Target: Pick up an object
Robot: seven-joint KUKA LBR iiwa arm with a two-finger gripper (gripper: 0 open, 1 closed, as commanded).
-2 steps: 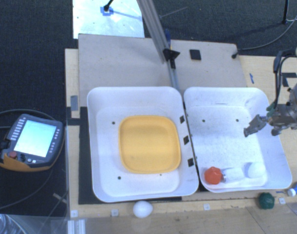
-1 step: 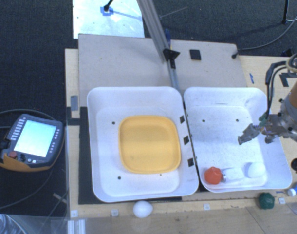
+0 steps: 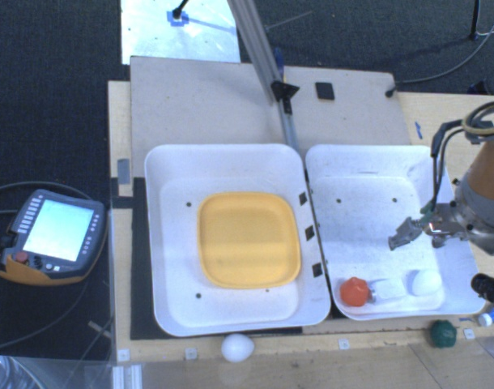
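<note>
Camera view, from the left: a square yellow plastic plate (image 3: 249, 240) lies flat in the left white bin (image 3: 162, 241). In the right white bin (image 3: 368, 181), a round orange-red ball (image 3: 354, 292), a small clear-white piece (image 3: 387, 289) and a white egg-shaped object (image 3: 426, 283) line its near edge. Above them the grey two-finger gripper (image 3: 402, 236) hangs with fingers apart, holding nothing.

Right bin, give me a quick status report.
Gripper above right bin, nothing between its fingers. Red ball and white objects at near wall. Nothing blocking them.
</note>
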